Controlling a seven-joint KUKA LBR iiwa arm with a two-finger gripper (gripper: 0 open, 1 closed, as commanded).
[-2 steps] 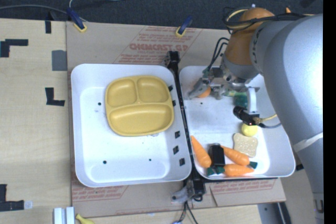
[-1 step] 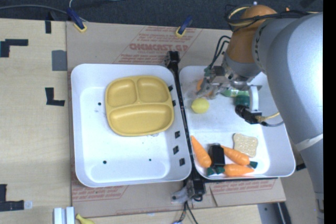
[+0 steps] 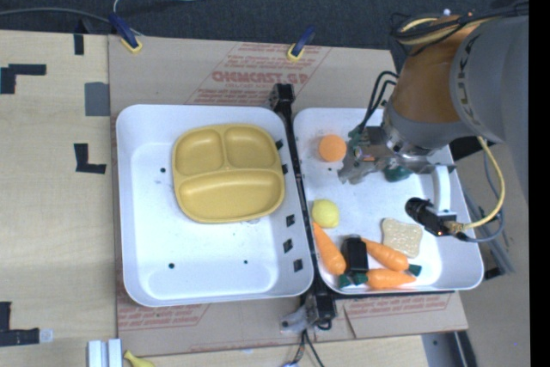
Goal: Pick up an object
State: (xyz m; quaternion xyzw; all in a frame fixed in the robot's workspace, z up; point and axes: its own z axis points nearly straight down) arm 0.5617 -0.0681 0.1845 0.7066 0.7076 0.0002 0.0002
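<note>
Towering over the right bin (image 3: pixel 471 264), the grey arm with its orange band is hanging its gripper (image 3: pixel 364 157) low above the white floor; whether it is spread or closed cannot be told. Just beside it an orange ball (image 3: pixel 332 148) is sitting. Nearer the front edge, a yellow ball (image 3: pixel 325 212), three plastic carrots (image 3: pixel 328 250), a small black block (image 3: pixel 355 253) and a speckled bread slice (image 3: pixel 401 236) are crowding together. A tan, moulded, three-compartment tray (image 3: pixel 229 171) is lying in the left bin (image 3: pixel 137 211).
</note>
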